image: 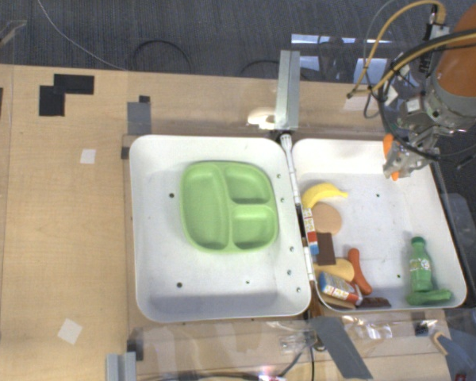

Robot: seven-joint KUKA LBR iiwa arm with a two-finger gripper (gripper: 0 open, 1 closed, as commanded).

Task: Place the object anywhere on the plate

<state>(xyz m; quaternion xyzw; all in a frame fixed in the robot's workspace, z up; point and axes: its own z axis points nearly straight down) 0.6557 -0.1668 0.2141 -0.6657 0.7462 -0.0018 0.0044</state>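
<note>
Gripper (402, 163) hangs over the right bin's (452, 236) far corner, finger state unclear. Toys cluster well left-below it: banana (324, 194) touches neighbours, so a grab risks slipping. Plate (226, 205) sits further left.

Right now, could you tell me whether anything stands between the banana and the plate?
Only the two bins' adjoining rims separate the banana from the plate. The plate's compartments are bare.
</note>
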